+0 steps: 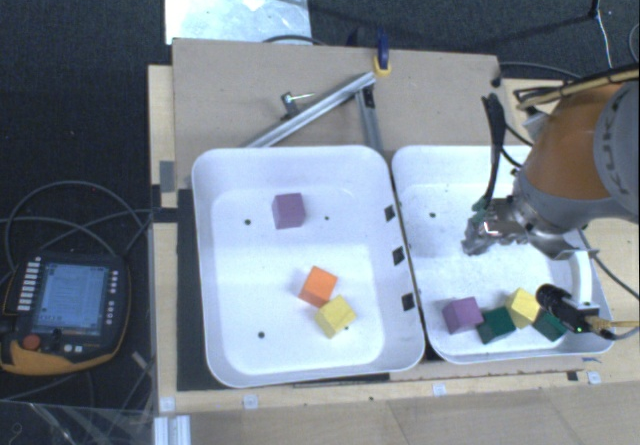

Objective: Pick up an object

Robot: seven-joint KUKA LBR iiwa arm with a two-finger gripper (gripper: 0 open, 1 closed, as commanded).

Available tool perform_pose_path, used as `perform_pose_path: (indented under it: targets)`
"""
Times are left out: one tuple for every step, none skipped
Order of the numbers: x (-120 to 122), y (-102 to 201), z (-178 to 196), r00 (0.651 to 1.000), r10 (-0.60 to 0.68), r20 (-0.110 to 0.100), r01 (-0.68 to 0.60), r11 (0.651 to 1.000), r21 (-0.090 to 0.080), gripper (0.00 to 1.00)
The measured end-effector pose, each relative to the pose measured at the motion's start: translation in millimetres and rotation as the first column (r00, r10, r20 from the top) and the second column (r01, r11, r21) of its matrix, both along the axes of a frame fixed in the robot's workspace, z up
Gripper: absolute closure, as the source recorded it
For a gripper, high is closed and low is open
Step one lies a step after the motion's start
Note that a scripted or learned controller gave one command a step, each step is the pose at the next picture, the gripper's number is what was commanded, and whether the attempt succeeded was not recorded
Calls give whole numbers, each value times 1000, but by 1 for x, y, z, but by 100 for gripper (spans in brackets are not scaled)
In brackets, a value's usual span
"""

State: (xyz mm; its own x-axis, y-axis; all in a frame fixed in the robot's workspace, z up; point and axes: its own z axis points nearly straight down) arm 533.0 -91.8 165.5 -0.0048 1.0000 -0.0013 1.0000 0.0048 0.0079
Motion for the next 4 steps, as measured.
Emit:
perform_pose_path:
  targets:
    - [0, -5, 45, 1000, -1, -1, 1, 1000, 0, 100]
    - [2, -6, 99, 1000, 0, 1, 0, 1000, 0, 100]
    - [-9, 40, 96, 1000, 5, -7, -5, 1000, 3, 100]
    - [-12, 91, 96, 1000, 6, -6, -6, 1000, 3, 100]
